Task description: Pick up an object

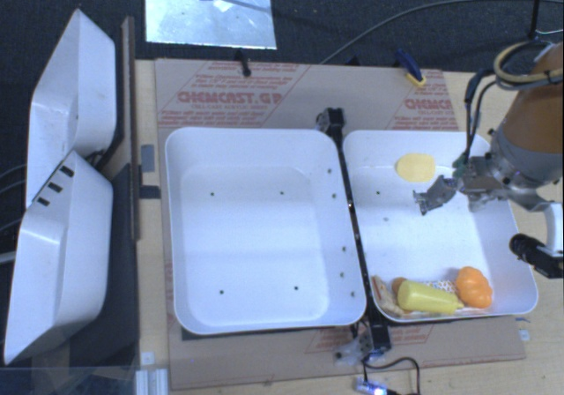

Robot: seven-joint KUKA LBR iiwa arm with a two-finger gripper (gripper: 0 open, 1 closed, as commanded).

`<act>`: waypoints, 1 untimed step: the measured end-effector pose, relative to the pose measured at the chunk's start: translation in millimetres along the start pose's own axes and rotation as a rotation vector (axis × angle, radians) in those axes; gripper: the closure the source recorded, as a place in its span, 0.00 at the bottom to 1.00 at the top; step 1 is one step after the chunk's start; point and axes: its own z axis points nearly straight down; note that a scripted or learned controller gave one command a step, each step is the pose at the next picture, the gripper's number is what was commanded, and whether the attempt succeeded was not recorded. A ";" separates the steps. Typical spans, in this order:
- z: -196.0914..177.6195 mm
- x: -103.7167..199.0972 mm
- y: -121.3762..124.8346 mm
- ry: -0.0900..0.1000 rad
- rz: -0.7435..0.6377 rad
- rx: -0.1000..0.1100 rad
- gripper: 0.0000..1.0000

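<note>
In the right bin [397, 243] a pale yellow flat round object [415, 167] lies near the far wall. Along the near wall sit a yellow bottle-shaped object [426, 298], an orange ball-like object [474, 286], and a small brown piece [399, 285] beside a pale textured item [441, 284]. My gripper [434, 197] hangs over the right bin, just right of and nearer than the yellow round object, with nothing seen between its fingers. The orange-banded arm [533, 124] reaches in from the right.
The left bin [256, 226] sits beside the right one, with a black divider clamp [333, 120] between them. White covers [66, 182] lie off the bench at left. A blue clamp [408, 67] and cables [397, 18] lie at the back.
</note>
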 end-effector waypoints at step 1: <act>-3.4 0.1 1.4 -0.001 -0.001 -0.007 0.00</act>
